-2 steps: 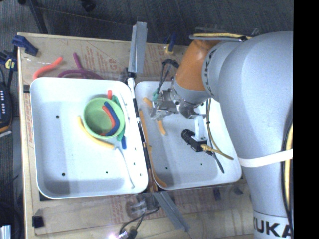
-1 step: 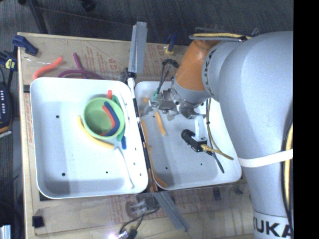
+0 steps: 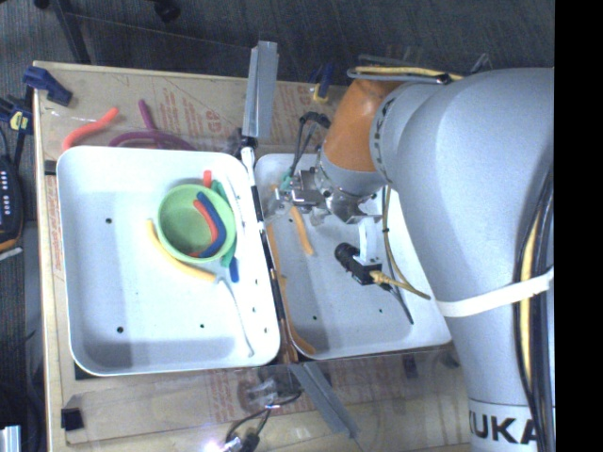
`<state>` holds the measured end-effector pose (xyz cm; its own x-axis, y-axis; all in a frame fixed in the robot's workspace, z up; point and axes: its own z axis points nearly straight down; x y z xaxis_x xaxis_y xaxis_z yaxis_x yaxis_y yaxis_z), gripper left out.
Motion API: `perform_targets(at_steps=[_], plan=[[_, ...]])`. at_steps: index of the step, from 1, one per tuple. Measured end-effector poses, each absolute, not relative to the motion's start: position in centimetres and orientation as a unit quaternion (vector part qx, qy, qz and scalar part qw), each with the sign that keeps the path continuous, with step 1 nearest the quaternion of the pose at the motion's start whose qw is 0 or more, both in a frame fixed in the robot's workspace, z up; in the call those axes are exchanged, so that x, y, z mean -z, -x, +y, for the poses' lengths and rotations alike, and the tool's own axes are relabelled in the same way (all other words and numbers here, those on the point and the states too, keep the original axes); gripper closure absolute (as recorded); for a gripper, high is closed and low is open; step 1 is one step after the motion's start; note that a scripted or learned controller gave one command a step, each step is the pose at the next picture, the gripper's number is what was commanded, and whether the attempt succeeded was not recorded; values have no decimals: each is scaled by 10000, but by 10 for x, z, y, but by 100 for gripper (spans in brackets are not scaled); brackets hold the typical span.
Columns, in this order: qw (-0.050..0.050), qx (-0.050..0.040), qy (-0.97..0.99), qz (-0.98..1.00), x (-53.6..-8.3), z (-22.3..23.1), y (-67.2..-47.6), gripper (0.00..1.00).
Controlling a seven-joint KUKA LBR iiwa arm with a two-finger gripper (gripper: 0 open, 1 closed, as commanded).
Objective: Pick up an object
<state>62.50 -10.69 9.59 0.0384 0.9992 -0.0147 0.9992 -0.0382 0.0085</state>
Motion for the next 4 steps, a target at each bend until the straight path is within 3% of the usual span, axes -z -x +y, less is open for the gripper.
perform_targets(at_steps=[1, 2, 3, 4], plan=[[79, -8, -7190, 6950, -106, -103, -626, 100], [96, 7, -7196, 6944, -107, -106, -626, 0], [30, -24, -7125, 7017, -95, -114, -626, 0], [-6, -12, -6963, 7177, -93, -129, -591, 0]])
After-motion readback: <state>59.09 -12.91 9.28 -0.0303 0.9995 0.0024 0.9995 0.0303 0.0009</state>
